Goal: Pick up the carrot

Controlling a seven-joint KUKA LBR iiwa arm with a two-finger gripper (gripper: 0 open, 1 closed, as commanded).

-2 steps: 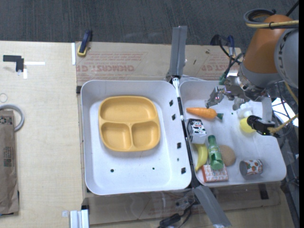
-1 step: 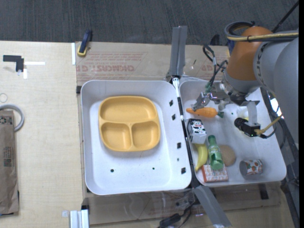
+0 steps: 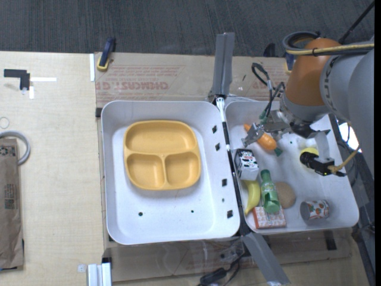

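Carrot [image 3: 266, 140] lies in the right bin [image 3: 342, 216] (upper left part), touching the gripper [image 3: 257, 132]; whether its jaws are open or closed, I cannot tell. Step: grasping. Next: secure it, then lift.

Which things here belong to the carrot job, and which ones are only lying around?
Belong to the job:
- carrot, in the right bin
- gripper, right at the carrot

Just lying about:
- yellow divided plate in the left bin
- banana
- green bottle
- small can
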